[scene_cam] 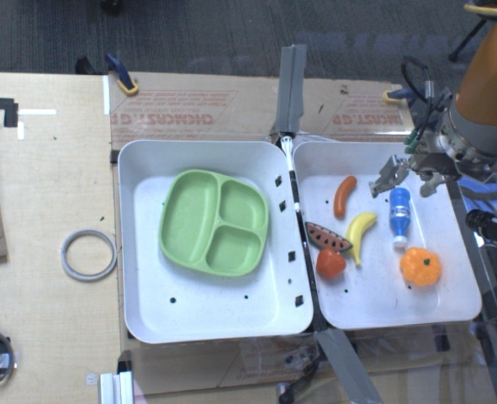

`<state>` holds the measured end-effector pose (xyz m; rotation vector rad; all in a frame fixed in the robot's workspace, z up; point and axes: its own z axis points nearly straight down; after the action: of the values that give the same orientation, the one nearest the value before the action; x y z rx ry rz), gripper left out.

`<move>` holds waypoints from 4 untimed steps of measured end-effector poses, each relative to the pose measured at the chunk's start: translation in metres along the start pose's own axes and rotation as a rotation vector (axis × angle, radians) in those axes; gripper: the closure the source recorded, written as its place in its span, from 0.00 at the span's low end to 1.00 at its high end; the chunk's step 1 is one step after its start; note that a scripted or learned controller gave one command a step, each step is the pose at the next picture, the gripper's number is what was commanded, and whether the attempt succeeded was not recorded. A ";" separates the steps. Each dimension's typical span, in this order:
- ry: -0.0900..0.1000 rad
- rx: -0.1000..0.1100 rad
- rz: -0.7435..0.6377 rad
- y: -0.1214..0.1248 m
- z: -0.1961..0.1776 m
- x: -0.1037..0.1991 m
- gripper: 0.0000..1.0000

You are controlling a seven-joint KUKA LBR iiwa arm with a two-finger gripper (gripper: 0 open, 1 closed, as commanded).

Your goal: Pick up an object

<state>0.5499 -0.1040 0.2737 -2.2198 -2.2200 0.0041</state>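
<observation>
1. The gripper [409,175] hangs over the upper part of the right bin [462,310], its two fingers spread wide with nothing between them.
2. The blue bottle [399,216] lies just below the fingers and is judged the likeliest target. It lies lengthwise, top to bottom in the view, so the spread fingers could straddle its narrow body.
3. Other candidates in the same bin: an orange pumpkin-shaped toy [420,268] near the bottle's lower end, a banana [360,231], a sausage [344,196], a watermelon slice [328,237] and a red tomato-like toy [330,263].
4. These items lie apart from the bottle, leaving room for a descent.
5. The left bin [139,251] holds a green divided plate [215,222], well apart from the gripper.
6. Judged status: pick not yet made; descent and closure remain.
</observation>
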 end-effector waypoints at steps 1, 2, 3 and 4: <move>0.000 0.000 0.001 0.066 0.147 0.001 0.00; 0.000 0.000 0.003 0.040 0.183 0.008 0.00; 0.001 0.001 0.003 -0.036 0.184 0.001 0.00; 0.002 0.000 0.002 -0.072 0.184 -0.046 0.00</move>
<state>0.4770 -0.1504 0.0903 -2.2212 -2.2168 0.0023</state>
